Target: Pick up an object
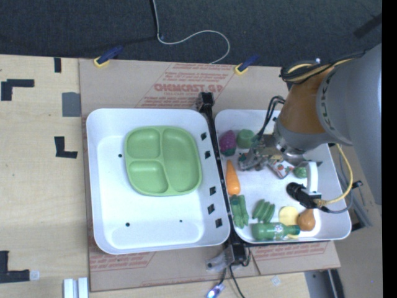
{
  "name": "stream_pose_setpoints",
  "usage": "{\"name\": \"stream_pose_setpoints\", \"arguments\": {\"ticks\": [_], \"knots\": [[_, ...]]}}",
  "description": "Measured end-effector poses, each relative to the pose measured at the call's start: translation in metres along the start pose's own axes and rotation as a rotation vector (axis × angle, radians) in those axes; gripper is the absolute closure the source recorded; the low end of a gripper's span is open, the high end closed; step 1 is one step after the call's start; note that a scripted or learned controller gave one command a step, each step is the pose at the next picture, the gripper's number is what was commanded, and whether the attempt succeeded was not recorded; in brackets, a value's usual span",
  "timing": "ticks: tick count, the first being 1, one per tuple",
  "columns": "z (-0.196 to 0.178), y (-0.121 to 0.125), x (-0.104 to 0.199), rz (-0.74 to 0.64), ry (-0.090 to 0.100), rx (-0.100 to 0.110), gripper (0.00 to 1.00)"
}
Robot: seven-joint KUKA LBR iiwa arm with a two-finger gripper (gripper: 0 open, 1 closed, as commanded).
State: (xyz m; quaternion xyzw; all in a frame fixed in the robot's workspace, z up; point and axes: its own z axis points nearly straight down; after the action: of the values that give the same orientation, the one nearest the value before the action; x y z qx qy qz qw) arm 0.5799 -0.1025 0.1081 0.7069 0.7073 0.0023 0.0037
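**Ana:** While the grey arm with its orange band (304,107) leans over the right-hand shallow white bin (332,228), the two-finger gripper (253,160) sits low in that bin's upper left part, close to a small dark purple rounded toy (227,141) and a little green lump (245,136). Whether it is spread or pressed together I cannot tell; the metal parts blur into one another.

**Ben:** Nothing is visibly pinched, then. Where are the candidates?

**Ana:** All in the right bin. An orange carrot-shaped toy (232,180) lies along the left wall, green pod-like pieces (263,210) sit lower down, and a green cob-like piece (273,231), a pale yellow round one (288,215) and a brownish-orange one (306,218) crowd the bottom edge. The left white bin (102,185) carries a light green divided plastic plate (164,160).

**Ben:** Risks?

**Ana:** My guess is the clutter. The toys lie so close that closing could nudge a neighbour aside or catch two at once, and a rounded piece may squirt out. The bin wall nearby could also block a finger.

**Ben:** Anything hidden?

**Ana:** The wrist covers whatever lies beneath it, and the small white and red bits (284,169) beside the gripper are too small to name.
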Motion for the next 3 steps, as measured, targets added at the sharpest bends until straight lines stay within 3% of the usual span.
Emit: {"name": "stream_pose_setpoints", "arguments": {"ticks": [1,2,3], "knots": [[-0.081,-0.008,0.126,-0.008,0.002,0.006,1.00],[-0.184,-0.040,0.129,-0.003,0.003,0.002,1.00],[-0.259,-0.090,0.151,-0.005,0.004,0.006,1.00]]}}
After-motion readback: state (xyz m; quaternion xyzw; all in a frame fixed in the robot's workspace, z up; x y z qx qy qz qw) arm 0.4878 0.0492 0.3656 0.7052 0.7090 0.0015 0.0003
